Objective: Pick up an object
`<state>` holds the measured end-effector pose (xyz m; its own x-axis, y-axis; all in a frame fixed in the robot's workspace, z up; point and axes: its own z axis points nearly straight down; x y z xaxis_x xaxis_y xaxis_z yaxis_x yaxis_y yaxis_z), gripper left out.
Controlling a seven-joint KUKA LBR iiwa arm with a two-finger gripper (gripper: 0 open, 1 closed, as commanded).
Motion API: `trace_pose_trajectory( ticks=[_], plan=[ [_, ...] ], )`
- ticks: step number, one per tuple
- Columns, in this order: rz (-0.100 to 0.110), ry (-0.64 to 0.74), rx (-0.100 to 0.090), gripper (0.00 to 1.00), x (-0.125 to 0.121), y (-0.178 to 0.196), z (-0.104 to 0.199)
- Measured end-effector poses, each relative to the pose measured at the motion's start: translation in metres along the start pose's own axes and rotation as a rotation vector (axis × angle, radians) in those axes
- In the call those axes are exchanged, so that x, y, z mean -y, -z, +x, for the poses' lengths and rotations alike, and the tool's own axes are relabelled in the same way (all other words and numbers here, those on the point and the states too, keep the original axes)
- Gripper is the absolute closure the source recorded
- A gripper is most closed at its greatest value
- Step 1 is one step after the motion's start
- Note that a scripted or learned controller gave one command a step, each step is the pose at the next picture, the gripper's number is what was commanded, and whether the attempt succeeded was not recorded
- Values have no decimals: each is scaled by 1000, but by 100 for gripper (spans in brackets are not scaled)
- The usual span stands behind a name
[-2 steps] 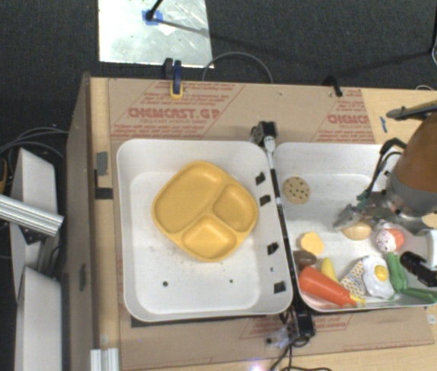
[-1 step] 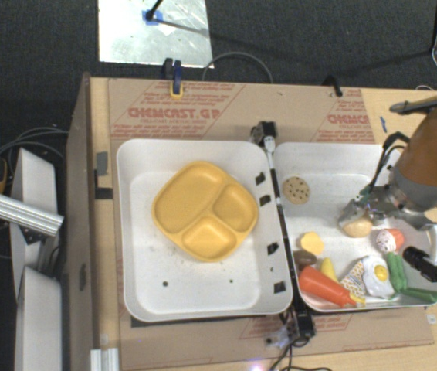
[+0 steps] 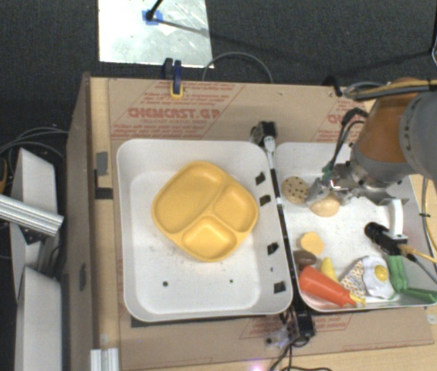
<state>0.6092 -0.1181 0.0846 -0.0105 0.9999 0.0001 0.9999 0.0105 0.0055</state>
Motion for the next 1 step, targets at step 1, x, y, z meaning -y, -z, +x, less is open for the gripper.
trace_pose_trajectory(
  ticks=[1],
  plan=[
    [-7, 4, -3, 100, -9, 107, 93]
  ],
)
